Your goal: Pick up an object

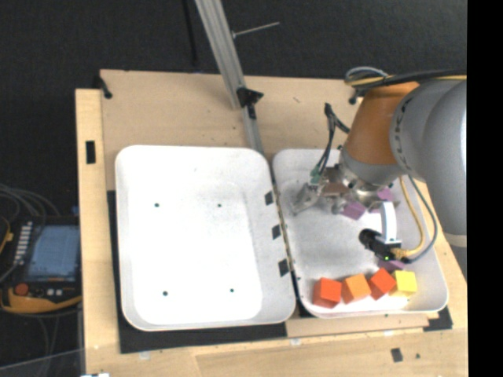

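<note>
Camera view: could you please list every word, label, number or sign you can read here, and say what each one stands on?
None can be read anywhere in this view.
The handheld pendant at the left edge has a lit bluish screen, but whatever it shows is too small and blurred to read.
The blocks in the right bin, the left bin and the arm carry no visible lettering.

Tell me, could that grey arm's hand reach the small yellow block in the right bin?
Probably yes. The hand hovers over the same right white bin, and the small yellow block sits uncovered at the row's end, though close to the bin's wall.
</note>
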Controlling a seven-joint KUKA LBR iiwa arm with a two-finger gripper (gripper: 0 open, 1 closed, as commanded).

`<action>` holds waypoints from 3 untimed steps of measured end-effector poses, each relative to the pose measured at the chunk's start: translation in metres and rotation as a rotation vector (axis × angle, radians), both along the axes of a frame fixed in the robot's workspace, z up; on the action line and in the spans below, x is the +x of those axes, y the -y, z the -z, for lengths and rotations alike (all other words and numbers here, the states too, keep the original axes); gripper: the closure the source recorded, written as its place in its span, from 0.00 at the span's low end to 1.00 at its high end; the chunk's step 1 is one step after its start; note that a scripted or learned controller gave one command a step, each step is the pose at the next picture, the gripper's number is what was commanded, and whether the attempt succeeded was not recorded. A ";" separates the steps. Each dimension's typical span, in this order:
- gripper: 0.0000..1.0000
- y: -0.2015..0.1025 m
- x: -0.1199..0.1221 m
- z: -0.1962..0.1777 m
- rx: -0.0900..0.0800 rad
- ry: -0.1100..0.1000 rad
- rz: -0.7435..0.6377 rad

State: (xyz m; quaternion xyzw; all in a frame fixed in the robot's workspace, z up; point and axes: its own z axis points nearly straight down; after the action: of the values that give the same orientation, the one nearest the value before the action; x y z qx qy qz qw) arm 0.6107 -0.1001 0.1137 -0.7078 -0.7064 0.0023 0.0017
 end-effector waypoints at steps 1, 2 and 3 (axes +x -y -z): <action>1.00 0.001 0.003 -0.015 0.000 0.011 0.009; 1.00 -0.007 0.004 -0.066 0.000 0.012 -0.006; 1.00 0.003 0.000 -0.124 -0.001 0.014 -0.001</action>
State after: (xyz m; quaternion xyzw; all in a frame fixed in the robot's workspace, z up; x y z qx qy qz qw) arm 0.6111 -0.1029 0.2380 -0.7075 -0.7067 -0.0022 -0.0037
